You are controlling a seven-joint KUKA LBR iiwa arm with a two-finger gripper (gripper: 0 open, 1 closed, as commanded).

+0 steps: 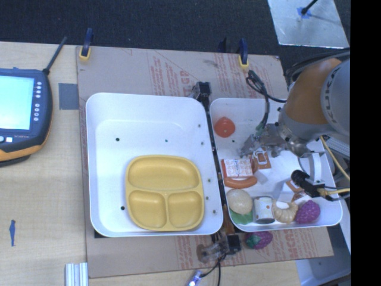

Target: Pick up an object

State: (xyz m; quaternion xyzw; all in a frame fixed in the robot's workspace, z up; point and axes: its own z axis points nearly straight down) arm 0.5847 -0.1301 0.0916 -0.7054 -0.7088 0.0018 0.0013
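The bench [47, 219] is evenly and brightly lit (soft shadows only); fine detail is blurred, and the white bins [149, 109] are slightly overexposed

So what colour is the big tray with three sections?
Yellow. The tray lies in the left white bin, and the camera view shows it plainly from above.
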